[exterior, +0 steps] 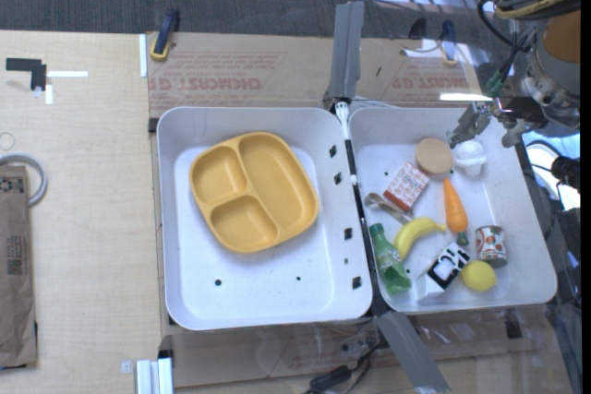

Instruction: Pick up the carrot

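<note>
Carrot [454,206] pickup has, by the look of things, not properly begun — the carrot lies flat on the floor of the right bin [526,189], its pointed end towards the bin's far side, untouched. Around it sit a red-and-white carton [406,186] to its left, a banana [416,235] just below and left, a small can [489,245] to its lower right and a lemon [479,276] beyond that; a round tan disc [434,156] and a white lump [470,159] lie just past its tip, nearer the arm. A green bottle [389,264] and a black-and-white box [446,268] crowd the near edge. The gripper [489,126] hangs above the far right corner of that bin, its two fingers spread apart with nothing between them — open and empty. It stands near the white lump rather than over the carrot, which lies a little nearer the camera. The left bin [175,226] holds a yellow divided plate [254,191] and plays no part here. I judge that everything remains to do: bring the claw over the carrot, turn it across the narrow body, descend, close and lift. The carton and banana leave little room on the left side, so the fingers may brush a neighbour.
</note>
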